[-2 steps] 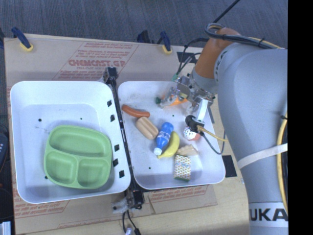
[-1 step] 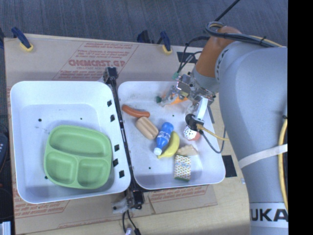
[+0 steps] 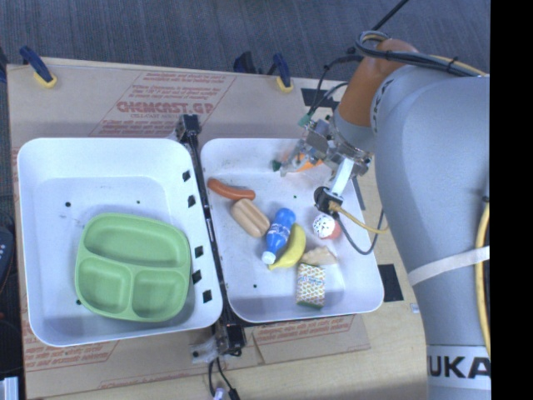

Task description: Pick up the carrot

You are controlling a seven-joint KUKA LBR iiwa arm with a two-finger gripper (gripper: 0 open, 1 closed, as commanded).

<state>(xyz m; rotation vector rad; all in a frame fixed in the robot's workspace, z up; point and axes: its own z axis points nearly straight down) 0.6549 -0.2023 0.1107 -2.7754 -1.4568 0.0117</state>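
The carrot (image 3: pixel 305 162) is a small orange piece with a green tip pointing left, at the back of the right bin (image 3: pixel 250 307). My gripper (image 3: pixel 301 157) reaches in from the right and sits right over it. Orange shows between the grey fingers (image 3: pixel 289 160), which look shut on the carrot. The gripper body hides most of the carrot, and I cannot tell whether it rests on the bin floor or hangs just above it.
In the right bin lie a red sausage (image 3: pixel 231 190), a bun (image 3: pixel 250 217), a blue bottle (image 3: pixel 279 230), a banana (image 3: pixel 291 248), a white-and-red ball (image 3: pixel 325 226) and a patterned box (image 3: pixel 311 286). A green divided plate (image 3: pixel 133 267) sits in the left bin (image 3: pixel 50 173).
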